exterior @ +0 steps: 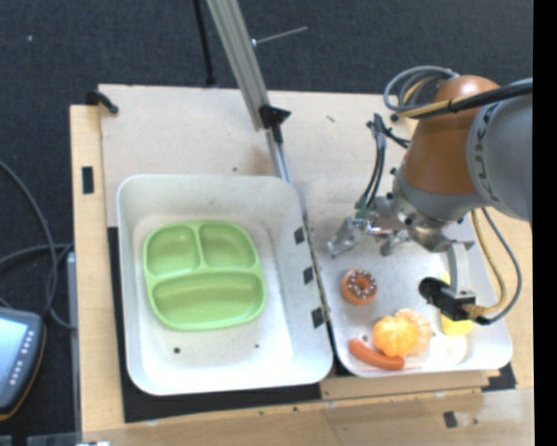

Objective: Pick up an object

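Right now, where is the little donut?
The donut lies in the right bin, just above the orange fruit and below the gripper.

Robotics lab, bench [166, 128] with two white bins [134, 203], aluminium camera mast [241, 49], dark carpet [55, 26]

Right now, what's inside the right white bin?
The right shallow white bin holds a brown sprinkled doughnut, an orange peeled-fruit toy, a red sausage-shaped piece and a small yellow piece. The grey arm covers the bin's far side.
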Controlling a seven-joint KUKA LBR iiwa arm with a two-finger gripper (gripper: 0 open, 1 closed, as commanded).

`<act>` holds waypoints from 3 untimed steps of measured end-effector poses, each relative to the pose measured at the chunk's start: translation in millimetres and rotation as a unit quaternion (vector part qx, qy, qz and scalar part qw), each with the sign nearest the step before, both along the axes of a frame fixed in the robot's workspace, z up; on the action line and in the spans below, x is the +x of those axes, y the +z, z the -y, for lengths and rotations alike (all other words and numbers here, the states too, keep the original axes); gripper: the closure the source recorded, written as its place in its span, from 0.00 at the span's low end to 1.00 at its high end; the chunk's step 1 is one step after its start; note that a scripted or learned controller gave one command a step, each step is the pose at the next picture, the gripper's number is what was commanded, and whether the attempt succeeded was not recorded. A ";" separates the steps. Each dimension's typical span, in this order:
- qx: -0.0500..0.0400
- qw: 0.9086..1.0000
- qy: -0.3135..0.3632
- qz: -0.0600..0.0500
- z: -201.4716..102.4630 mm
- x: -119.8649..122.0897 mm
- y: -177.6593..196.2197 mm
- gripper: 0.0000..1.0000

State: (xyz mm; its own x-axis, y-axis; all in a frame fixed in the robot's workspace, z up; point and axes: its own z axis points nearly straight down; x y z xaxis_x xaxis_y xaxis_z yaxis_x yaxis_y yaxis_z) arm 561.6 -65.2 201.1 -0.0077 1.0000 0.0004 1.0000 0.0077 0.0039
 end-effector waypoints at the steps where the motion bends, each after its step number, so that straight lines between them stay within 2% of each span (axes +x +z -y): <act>1: 0.000 1.000 -0.002 -0.002 -26.3 -18.5 -0.1 0.00; 2: -0.001 1.000 -0.002 0.000 -18.4 29.5 0.1 0.00; 3: -0.001 1.000 -0.001 -0.001 -17.5 28.4 10.9 1.00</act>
